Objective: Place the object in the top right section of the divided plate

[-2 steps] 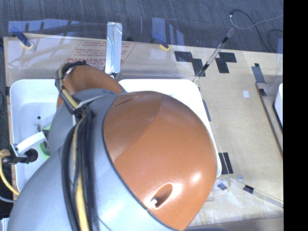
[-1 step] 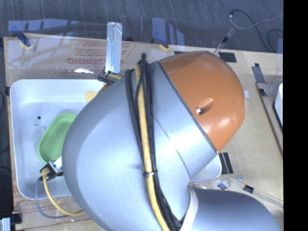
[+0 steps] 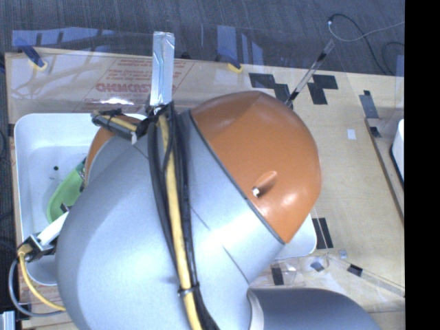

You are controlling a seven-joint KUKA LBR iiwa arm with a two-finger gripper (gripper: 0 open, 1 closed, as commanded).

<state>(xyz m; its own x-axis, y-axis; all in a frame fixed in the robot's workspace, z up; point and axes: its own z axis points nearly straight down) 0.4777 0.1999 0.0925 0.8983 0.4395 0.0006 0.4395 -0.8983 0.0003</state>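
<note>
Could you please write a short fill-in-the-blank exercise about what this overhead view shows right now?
1. The dome-shaped band on the arm is coloured ____.
2. A bundle of black and ____ cables runs along the arm.
3. The green object lies in the white bin at the view's ____ side.

Missing words: orange; yellow; left

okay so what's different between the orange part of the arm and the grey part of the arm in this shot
The orange band is a rounded dome toward the upper right; the grey arm section is a larger bulk running to the lower left. The orange band carries a small peg-like stub on its surface; the grey section is crossed by black and yellow cables. Both are smooth, curved shells, and together they cover most of the white bin.
</note>
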